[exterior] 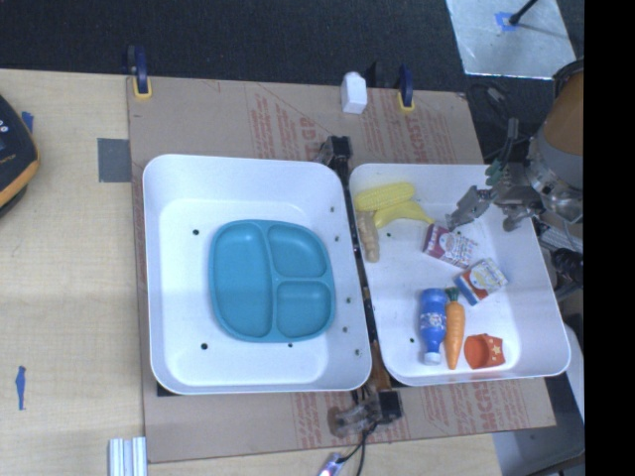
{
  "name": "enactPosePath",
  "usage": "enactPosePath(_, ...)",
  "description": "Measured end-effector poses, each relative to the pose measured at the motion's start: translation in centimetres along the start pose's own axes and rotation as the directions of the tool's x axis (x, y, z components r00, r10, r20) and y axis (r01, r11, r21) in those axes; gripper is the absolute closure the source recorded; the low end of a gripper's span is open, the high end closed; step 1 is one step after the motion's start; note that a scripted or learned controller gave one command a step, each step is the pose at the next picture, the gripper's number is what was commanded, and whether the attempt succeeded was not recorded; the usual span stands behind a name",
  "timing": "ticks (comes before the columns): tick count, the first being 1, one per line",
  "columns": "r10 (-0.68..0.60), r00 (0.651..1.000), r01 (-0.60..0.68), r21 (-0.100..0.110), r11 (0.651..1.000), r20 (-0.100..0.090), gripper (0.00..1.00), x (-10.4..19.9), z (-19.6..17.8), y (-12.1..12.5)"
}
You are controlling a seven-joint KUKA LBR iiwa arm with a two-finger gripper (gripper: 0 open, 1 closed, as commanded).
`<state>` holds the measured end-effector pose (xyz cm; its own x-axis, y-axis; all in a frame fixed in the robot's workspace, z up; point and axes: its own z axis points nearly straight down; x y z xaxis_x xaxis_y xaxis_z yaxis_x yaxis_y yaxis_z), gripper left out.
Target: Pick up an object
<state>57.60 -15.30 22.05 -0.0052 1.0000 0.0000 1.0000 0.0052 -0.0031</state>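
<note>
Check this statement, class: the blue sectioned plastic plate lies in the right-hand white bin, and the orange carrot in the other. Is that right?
Not quite. The camera view shows the blue sectioned plastic plate in the left-hand white bin; the orange carrot lies in the other.

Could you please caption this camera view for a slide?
Gripper poised above a small carton in the right bin; blue plate left.

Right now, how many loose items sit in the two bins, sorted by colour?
Yellow: 1, banana
Tan: 1, stick-shaped item
Blue: 2, divided plate, bottle
Orange: 1, carrot
Red: 1, small block
Mixed print: 2, packet, small carton
Total: 8
</note>
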Motion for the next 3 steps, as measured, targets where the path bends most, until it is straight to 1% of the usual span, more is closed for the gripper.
enactPosePath(1,0.0,1.0,0.0,0.003,1.0,0.0,0.0,1.6,8.9,-2.6)
enactPosePath(2,0.001,1.0,-0.001,0.001,1.0,0.0,0.0,3.2,12.9,-5.6)
enactPosePath(3,-0.002,1.0,0.002,0.003,1.0,0.001,1.0,3.1,11.9,-5.6)
